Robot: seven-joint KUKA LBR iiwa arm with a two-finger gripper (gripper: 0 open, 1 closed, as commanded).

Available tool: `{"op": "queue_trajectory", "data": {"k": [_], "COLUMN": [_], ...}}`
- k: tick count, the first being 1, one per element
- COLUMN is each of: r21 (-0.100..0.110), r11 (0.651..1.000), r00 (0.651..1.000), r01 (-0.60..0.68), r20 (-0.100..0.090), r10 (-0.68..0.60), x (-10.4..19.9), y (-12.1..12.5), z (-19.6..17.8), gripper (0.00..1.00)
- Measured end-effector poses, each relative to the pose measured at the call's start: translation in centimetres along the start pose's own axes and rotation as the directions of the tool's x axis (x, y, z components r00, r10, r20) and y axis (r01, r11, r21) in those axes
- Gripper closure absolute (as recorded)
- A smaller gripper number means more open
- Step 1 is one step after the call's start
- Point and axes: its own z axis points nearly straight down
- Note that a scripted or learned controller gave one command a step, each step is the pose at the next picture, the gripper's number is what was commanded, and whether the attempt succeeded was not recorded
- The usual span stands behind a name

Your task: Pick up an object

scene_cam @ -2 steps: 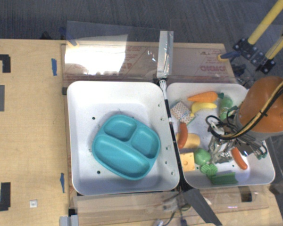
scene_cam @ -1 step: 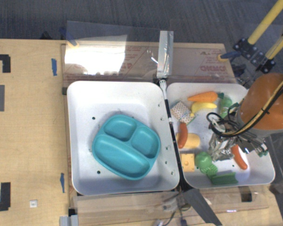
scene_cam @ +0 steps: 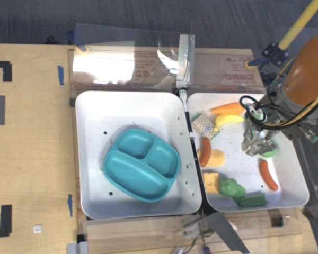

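The gripper (scene_cam: 257,144) is lowered into the right bin (scene_cam: 299,187), in its right half, with the grey arm (scene_cam: 302,83) and orange band reaching in from the right edge. Whether the fingers are spread or pressed together cannot be determined; a pale green item (scene_cam: 269,152) lies at their tips, contact unclear. Contents of the right bin: an orange carrot (scene_cam: 228,109) and a yellow banana (scene_cam: 229,119) near the back, touching; a chequered packet (scene_cam: 204,125) beside the divider; a red-orange sausage (scene_cam: 205,151) next to a yellow piece (scene_cam: 216,157); a yellow block (scene_cam: 211,182); a green vegetable (scene_cam: 230,187) and a dark green bar (scene_cam: 253,199) at the front; a second red sausage (scene_cam: 268,174) just below the gripper. The left bin (scene_cam: 90,110) holds a teal divided plate (scene_cam: 142,164). Both bins rest on the tabletop (scene_cam: 26,142).
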Motion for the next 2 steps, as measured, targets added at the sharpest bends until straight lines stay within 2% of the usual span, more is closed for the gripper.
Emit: {"op": "queue_trajectory", "data": {"k": [1, 2], "r21": [-0.005, -0.010], "r11": [1.000, 0.998], "r00": [1.000, 0.998], "r01": [-0.012, -0.065], "r20": [-0.003, -0.009], "r10": [0.012, 0.065], "x": [-6.1, -12.7], "y": [0.1, -5.2], "z": [-7.1, -6.9], "gripper": [1.00, 1.00]}}
